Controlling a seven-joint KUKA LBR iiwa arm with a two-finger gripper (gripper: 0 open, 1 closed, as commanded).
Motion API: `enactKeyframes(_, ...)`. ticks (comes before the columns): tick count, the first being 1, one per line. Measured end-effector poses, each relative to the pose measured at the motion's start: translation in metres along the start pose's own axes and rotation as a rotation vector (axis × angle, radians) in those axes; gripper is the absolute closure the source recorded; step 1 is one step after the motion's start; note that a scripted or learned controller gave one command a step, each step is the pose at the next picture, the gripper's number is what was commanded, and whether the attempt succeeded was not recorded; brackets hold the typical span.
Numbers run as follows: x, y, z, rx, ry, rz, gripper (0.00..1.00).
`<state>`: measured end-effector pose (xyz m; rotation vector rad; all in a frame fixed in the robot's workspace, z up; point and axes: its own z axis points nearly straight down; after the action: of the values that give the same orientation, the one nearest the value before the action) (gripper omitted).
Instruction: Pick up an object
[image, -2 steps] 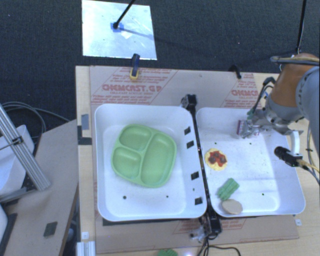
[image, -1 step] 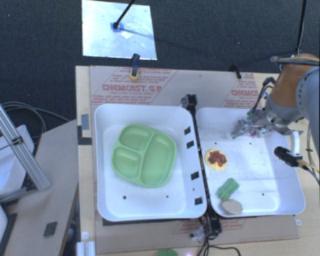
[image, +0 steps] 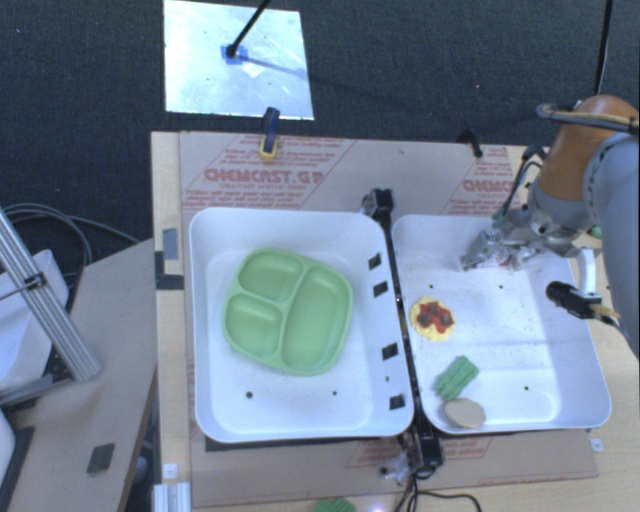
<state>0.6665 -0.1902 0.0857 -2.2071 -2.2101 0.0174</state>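
1. Bench (image: 300, 160) under two white bins side by side, with the fingers (image: 487, 251) low over the far part of the right bin (image: 560, 400).
2. Left bin (image: 215, 400) well off to the camera's left of the fingers, past the divider, bearing a green sectioned plate (image: 288, 310); broad and flat, judged a poor thing to pinch.
3. Grey arm (image: 610, 170) with orange band reaching in from the camera's right and ending in the fingers; state of the fingers impossible to tell here, too blurred and small, and nothing seen between them.
4. Small items in the right bin, all lying toward the camera from the fingers and a little to the camera's left:
   - yellow disc with red topping (image: 433, 318), nearest to the fingers, flat on the bin floor;
   - green ridged piece (image: 456, 377), farther on, long axis running slantwise from near-left to far-right;
   - tan round piece (image: 464, 413), farthest from the fingers, just beside the green one, close to the near wall.
5. Judged next: a shift toward the camera and slightly left, then a descent onto the yellow disc as the closest candidate. No object lifted yet.
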Motion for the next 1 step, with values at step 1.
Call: enactKeyframes(1,0.0004,0.0029,-0.0001,-0.024,-0.006,-0.002,0.00)
